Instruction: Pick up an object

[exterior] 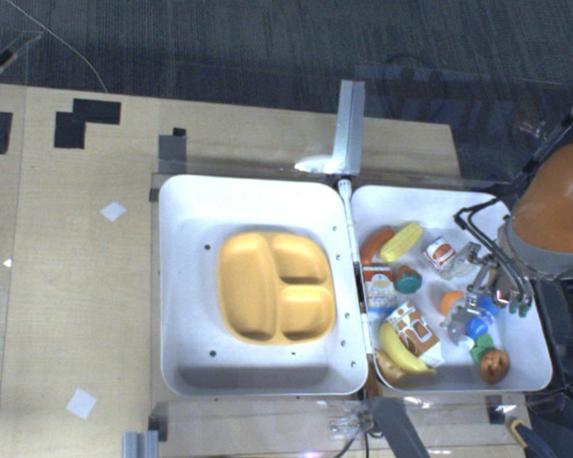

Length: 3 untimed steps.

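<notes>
My gripper [469, 312] hangs low over the right part of the right bin [542, 373], below the arm's orange band [558, 200]. Directly under and beside it lie a blue item [483, 323] and a small orange ball [450, 300]. The gripper's body hides what lies directly beneath it. Other toy foods in this bin: a corn cob [401, 241], a banana [401, 351], a brown-and-white box [413, 327], a teal piece [410, 279], a small white-and-red can [440, 254] and a reddish-brown fruit [494, 366].
The left bin [182, 267] holds a yellow divided tray [273, 287]. A metal post [349, 132] stands behind the seam between the bins. A blue-and-white carton [380, 290] and a red item [374, 243] lie along the right bin's left wall.
</notes>
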Each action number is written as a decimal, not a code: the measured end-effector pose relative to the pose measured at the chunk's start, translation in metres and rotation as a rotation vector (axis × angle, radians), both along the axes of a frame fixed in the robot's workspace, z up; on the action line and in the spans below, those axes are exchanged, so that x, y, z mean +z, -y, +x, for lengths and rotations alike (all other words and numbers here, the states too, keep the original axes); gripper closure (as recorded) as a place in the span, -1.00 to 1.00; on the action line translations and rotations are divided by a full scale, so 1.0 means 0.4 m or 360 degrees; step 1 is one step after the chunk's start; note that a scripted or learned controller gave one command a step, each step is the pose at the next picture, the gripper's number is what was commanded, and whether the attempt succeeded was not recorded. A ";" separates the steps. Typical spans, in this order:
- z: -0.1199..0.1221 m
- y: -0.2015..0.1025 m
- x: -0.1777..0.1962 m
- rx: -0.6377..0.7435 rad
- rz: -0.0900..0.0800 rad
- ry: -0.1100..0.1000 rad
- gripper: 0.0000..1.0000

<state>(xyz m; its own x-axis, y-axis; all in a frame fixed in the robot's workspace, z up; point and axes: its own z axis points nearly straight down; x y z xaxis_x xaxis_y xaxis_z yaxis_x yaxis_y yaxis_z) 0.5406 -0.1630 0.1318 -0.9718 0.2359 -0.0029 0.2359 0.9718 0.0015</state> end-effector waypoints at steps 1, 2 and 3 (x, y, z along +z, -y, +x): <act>0.167 0.041 -0.107 -0.0139 -0.0004 0.0017 -1.00; 0.278 -0.047 -0.096 -0.0611 0.0002 0.0014 -1.00; 0.198 -0.131 -0.100 -0.0848 -0.0019 0.0034 -1.00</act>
<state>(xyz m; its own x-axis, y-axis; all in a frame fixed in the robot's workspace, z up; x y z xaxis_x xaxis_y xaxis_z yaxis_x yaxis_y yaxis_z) 0.6197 -0.1108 0.0917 -0.7171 0.6964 -0.0271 0.6967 0.7174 0.0012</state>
